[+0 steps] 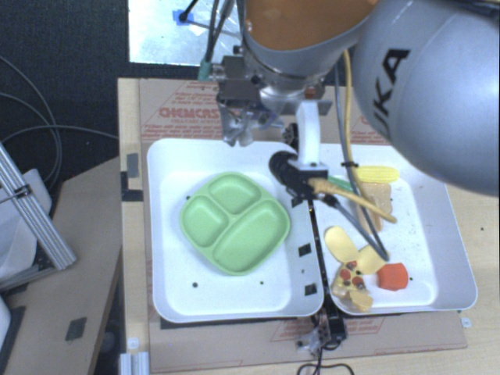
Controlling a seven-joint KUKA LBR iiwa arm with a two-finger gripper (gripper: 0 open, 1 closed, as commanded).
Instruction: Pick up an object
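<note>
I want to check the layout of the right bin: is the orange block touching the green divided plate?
Apart. The camera view shows the orange block in the right bin and the green divided plate in the left bin, with the bins' rims between them.

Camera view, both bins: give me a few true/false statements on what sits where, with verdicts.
1. The green divided plastic plate lies in the left white bin. True.
2. The green divided plastic plate has five compartments. False: three compartments show.
3. The small orange-red block lies in the right white bin. True.
4. The small orange-red block rests on the green plate. False: it sits in the other bin, near the front right corner.
5. The yellow corn-cob toy lies toward the back of the right white bin. True.
6. The gripper hangs over the front edge of the bins. False: it sits at the back rim of the left bin.
</note>
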